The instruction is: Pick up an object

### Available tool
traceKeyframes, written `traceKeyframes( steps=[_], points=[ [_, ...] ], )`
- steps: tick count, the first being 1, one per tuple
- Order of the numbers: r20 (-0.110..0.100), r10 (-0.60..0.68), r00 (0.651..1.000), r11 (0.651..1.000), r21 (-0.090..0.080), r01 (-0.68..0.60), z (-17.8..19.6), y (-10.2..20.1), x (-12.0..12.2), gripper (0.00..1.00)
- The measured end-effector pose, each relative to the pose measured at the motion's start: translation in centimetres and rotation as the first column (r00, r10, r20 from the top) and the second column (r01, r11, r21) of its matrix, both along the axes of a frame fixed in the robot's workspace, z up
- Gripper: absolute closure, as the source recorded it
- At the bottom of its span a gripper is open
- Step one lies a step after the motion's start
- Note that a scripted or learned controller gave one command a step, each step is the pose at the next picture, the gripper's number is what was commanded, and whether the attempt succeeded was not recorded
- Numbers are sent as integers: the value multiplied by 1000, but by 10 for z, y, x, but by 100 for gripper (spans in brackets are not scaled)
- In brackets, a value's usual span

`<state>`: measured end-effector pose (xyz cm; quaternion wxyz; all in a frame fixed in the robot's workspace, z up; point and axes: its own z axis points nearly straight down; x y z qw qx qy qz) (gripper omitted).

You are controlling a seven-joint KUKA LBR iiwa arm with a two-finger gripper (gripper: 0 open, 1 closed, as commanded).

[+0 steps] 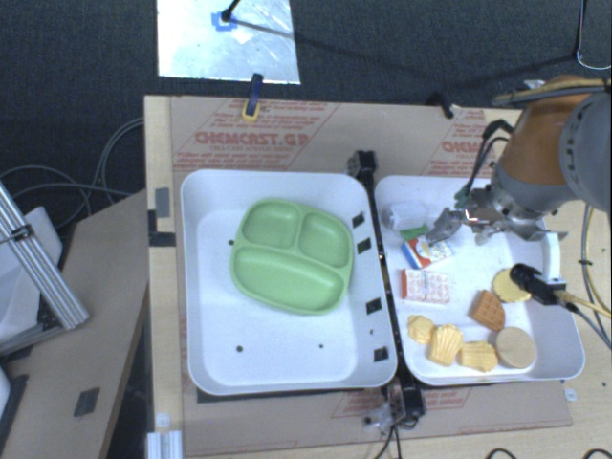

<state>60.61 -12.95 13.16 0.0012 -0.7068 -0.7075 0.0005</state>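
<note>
I've got the claw (pixel 442 229) low in the right bin (pixel 555 366) over a small red-and-blue packet (pixel 419 252) — I cannot tell its opening or any hold — and that packet looks light, thin and slippery, best pinched across its narrow edges.

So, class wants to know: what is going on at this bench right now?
A grey robot arm reaches in from the right, its gripper low over the right bin, just above a small red, white and blue packet. Other small toy food items, among them a waffle piece and a round cookie, lie in that bin. The left bin holds a green divided plate.
</note>
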Motion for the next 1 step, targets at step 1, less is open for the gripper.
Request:
traceKeyframes(
  steps=[1],
  points=[
    [6, -1, 1000, 1000, 2, 1, -45, 1, 2, 0]
  ],
)
